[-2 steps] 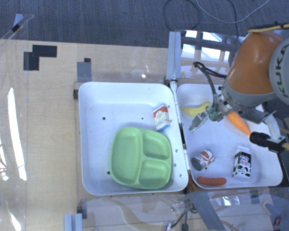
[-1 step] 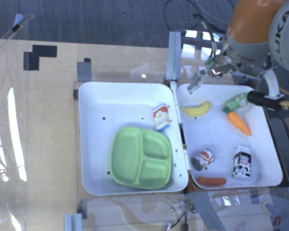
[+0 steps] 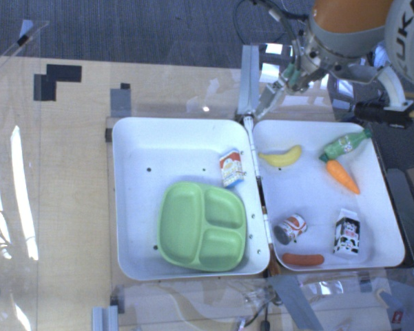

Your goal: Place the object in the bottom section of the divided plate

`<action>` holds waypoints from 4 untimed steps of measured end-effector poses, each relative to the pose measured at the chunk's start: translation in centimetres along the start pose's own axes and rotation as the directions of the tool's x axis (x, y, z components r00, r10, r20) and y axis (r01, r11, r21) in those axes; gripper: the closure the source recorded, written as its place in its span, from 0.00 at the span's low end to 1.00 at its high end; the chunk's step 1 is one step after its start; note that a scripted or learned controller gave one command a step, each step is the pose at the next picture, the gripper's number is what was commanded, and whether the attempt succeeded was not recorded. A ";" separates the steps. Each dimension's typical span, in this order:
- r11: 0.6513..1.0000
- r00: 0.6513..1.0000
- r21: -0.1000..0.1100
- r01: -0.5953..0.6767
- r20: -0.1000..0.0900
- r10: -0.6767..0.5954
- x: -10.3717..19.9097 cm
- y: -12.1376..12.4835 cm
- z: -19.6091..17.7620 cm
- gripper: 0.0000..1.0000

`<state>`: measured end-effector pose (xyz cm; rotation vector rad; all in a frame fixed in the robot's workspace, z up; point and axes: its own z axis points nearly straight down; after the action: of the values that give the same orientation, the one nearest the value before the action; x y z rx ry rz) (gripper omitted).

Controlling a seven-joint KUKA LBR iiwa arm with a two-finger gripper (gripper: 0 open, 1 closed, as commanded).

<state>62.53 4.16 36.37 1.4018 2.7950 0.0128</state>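
Note:
A light green divided plate [image 3: 202, 225] lies in the left bin [image 3: 141, 185], toward its front. It has one large section on the left and two smaller ones on the right. Just behind the plate's right edge, against the wall between the bins, stands a small red, white and blue carton [image 3: 231, 167]. My gripper [image 3: 277, 94] hangs above the back rim where the two bins meet, well behind the carton and the plate. Nothing shows in its grasp.
The right bin [image 3: 317, 205] holds a banana [image 3: 281, 156], a green bottle [image 3: 344, 144], a carrot [image 3: 342, 175], a small can [image 3: 291, 227], a cow-print milk carton [image 3: 346, 232] and a sausage [image 3: 303, 259]. Metal brackets stand at the bins' back rim.

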 end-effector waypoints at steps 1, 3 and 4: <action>0.996 0.996 0.004 0.092 -0.006 -0.092 5.4 8.6 2.5 0.00; 0.890 0.890 -0.001 0.455 -0.005 -0.455 11.1 9.1 -2.5 0.00; 0.889 0.889 -0.011 0.457 0.006 -0.457 11.0 9.4 -3.8 1.00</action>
<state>63.39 18.59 40.24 0.7029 3.0361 0.0218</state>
